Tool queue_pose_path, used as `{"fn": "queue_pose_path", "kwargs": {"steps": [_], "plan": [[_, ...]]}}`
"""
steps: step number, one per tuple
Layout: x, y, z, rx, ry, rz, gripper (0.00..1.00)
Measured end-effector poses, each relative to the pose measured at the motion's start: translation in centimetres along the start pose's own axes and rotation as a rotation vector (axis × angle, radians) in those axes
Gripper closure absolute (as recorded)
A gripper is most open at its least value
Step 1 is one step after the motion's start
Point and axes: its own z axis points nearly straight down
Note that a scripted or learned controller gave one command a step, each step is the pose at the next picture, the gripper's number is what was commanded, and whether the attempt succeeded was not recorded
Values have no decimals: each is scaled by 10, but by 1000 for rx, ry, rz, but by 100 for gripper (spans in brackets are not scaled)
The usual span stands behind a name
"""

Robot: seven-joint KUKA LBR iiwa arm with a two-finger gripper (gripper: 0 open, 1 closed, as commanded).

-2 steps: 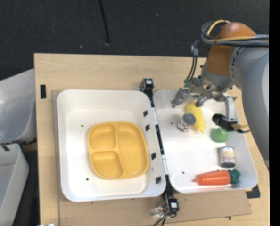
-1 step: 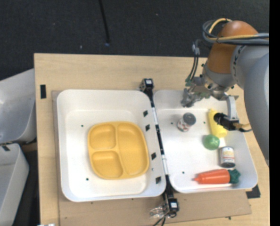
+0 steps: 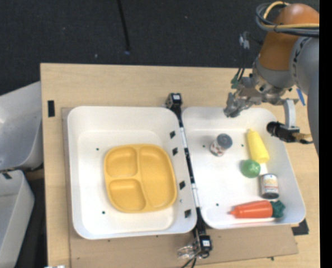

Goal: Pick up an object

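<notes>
Tool poised over the right bin's far edge, nothing visibly in its grasp

The tool (image 3: 233, 109) hangs above the shallow white right bin (image 3: 210, 188); whether it is open cannot be told. Nearest, toward the camera, lies a small grey-capped jar (image 3: 220, 144), then a yellow plastic corn cob (image 3: 257, 144), loosely scattered for easy picking.

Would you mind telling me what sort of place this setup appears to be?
Probably a robotics lab's grasping test bench: a wooden bench bears two shallow white bins, toy food such as a plastic carrot lies in one, and a robot arm's hand hangs above it.
</notes>
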Motion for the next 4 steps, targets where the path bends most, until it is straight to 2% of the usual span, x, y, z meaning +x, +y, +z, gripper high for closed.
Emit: {"fn": "queue_pose_path", "kwargs": {"steps": [1,2,4], "plan": [[-1,1,-40,2,0,-1,100],[-3,1,-11,6,-2,0,100],[102,-16,-16,6,0,-4,100]]}}
